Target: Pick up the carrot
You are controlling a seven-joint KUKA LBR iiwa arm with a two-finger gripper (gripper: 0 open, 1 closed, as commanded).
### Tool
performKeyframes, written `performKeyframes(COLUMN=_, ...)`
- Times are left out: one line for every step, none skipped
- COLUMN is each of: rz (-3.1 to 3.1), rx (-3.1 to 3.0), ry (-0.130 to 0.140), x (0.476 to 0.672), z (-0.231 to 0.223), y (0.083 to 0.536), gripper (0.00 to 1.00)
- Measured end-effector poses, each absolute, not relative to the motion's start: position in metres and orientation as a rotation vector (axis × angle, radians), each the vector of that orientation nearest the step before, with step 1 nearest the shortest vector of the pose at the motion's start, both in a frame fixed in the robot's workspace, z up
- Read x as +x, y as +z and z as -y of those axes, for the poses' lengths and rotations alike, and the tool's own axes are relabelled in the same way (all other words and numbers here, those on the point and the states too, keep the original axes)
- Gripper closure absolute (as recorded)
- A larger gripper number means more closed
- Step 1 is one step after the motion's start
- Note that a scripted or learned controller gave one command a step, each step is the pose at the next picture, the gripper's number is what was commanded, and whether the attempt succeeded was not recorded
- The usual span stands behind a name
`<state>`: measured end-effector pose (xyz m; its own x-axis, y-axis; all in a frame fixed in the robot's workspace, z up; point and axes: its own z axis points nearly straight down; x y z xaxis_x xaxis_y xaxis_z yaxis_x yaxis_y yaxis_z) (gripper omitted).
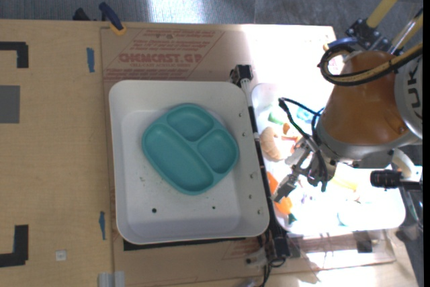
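Observation:
The carrot [272, 182] is an orange piece lying at the left side of the right bin [349, 224], close to the wall between the bins. More orange shows below it, next to a green bit [293, 218]. My gripper [284, 177] reaches in from the right and hangs just beside the carrot, with its two fingers spread apart. The lower finger [287, 186] crosses over part of the carrot and hides its middle. Nothing sits gripped between the fingers.
The left bin [127, 212] holds a teal divided plate [190, 146]. In the right bin, a beige toy [271, 143], a green piece [276, 119] and other small items lie in strong glare. Black cables [295, 106] loop above the wrist.

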<state>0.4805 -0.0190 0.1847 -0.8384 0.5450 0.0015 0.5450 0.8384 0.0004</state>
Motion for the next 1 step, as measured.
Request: performKeyframes(rz=2.964, rx=-1.051, ry=-0.001, x=0.4802, z=0.0516, y=0.1845, gripper=0.0)
